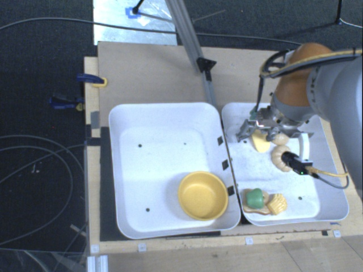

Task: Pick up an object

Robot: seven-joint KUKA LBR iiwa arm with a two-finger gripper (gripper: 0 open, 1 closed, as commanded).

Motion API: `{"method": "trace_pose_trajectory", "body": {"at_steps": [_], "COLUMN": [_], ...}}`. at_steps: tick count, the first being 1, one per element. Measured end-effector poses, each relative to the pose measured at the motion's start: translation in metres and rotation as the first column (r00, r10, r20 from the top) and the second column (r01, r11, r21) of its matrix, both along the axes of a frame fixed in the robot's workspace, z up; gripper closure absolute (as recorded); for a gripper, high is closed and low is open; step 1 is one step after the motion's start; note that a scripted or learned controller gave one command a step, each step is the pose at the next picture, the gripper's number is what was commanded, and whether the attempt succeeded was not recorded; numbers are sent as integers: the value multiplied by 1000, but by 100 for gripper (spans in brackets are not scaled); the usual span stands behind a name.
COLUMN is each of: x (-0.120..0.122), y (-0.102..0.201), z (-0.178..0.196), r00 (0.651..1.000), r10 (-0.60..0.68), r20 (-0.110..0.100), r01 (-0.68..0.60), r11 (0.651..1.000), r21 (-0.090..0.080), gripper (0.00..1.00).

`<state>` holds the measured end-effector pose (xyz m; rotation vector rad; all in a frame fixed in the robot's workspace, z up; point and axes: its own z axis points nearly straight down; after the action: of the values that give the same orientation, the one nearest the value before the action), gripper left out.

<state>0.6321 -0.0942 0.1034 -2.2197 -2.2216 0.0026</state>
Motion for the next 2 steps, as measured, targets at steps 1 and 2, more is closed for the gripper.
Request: {"method": "trace_pose_trajectory", "body": {"at_steps": [1, 2], "x": [2, 5], "y": [-1, -2], "z": [-11, 4], "r00": [1000, 1000], "r10": [-1, -1], "r20": [5, 16], "r01": [1, 2], "r11": [1000, 1000], "r21": [-2, -5], "gripper": [0, 100]}}
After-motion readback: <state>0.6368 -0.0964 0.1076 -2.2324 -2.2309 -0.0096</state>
